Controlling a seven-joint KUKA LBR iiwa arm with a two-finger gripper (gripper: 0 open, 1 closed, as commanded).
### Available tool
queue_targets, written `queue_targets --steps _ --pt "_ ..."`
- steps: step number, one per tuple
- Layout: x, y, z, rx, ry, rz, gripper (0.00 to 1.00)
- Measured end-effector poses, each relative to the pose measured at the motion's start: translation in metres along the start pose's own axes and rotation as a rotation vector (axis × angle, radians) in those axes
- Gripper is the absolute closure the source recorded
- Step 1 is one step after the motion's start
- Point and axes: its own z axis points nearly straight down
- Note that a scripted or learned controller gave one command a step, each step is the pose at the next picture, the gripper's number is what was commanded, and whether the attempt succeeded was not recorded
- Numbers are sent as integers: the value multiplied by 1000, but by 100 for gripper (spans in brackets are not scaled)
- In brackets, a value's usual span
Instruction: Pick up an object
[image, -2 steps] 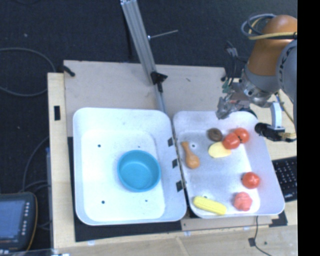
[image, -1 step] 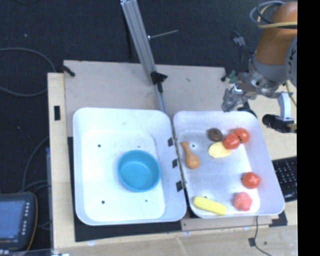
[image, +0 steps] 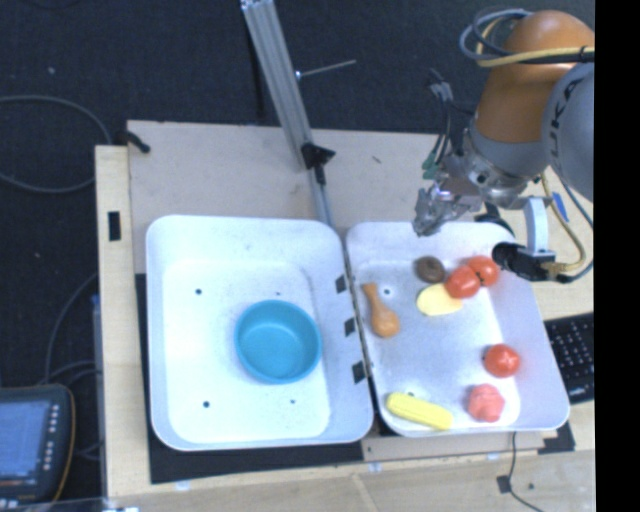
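Observation:
My gripper (image: 433, 218) hangs over the far edge of the right bin (image: 530, 400), above and apart from the objects. Just below it lies a small brown round piece (image: 430, 268). To that piece's right sit two red tomatoes (image: 470, 278) touching each other, with a pale yellow lemon-like piece (image: 438, 300) beside them. A tan pear-shaped piece (image: 380, 312) lies near the bin's left wall. Nearer the front are a red tomato (image: 501, 359), a pink-red fruit (image: 485, 402) and a yellow corn or banana (image: 420, 411). I see nothing between the fingers.
The left bin (image: 190, 260) holds a blue bowl (image: 277, 341). A slanted metal pole (image: 285, 95) rises behind the bins. A black keyboard (image: 572, 355) lies at the right, and a small screen (image: 30, 440) at the lower left.

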Motion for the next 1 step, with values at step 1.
queue_targets --steps 1 --pt "55 -22 12 2 -2 1 100"
